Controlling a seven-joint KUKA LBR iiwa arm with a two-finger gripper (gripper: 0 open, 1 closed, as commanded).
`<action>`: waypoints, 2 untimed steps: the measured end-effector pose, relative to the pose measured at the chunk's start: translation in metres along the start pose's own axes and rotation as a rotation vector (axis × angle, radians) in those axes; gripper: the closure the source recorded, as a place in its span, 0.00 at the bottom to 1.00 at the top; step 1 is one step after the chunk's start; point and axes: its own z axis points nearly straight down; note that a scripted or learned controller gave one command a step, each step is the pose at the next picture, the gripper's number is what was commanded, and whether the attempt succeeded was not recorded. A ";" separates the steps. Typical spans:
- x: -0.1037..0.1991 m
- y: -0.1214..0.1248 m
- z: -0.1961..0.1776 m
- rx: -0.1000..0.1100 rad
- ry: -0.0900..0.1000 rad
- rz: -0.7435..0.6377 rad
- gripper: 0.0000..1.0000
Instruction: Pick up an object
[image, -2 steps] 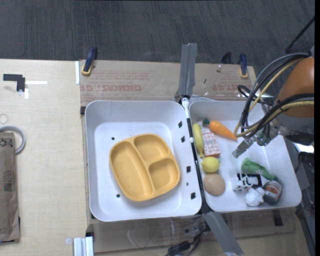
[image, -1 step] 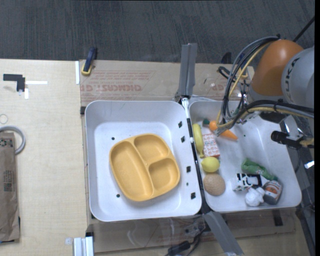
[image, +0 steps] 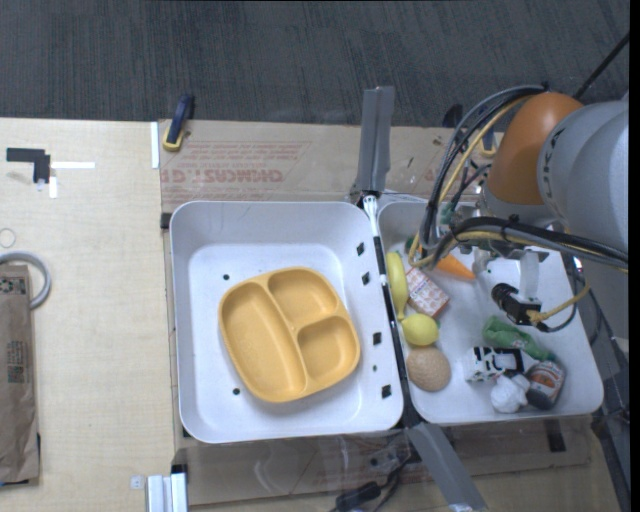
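camera view — arm: the grey arm (image: 590, 170) with its orange band comes in from the upper right of the frame and bends down over the right bin, cables looping beside it.
camera view — tool: the tool (image: 520, 290) hangs over the middle of the right bin (image: 590, 385), above the cluttered objects; whether it is open or closed I cannot tell, and nothing shows between its tips.
camera view — task's things: the pickable objects all lie in the right bin, at the right of the frame. A yellow lemon (image: 419, 329) sits by the bin's left wall, a tan round ball (image: 429, 368) just below it, a small patterned box (image: 427, 292) above it, and an orange carrot-like piece (image: 455, 268) beyond.
camera view — lower right cluster: a green leafy toy (image: 515, 335), a black-and-white piece (image: 494, 362), a white lump (image: 507, 395) and a small dark jar (image: 545, 382) crowd together, touching or nearly so.
camera view — left bin: the left bin (image: 200, 300) holds a yellow divided plate (image: 290, 334), lying flat at centre.
camera view — desk: the desk (image: 80, 250) is pale wood at the left.
judgement: the tool seems poised to descend; loose single objects near the left wall look easier than the crowded corner.
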 end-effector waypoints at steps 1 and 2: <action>0.002 -0.030 -0.078 0.000 0.000 0.055 0.00; 0.013 -0.012 -0.001 -0.002 -0.001 -0.053 0.00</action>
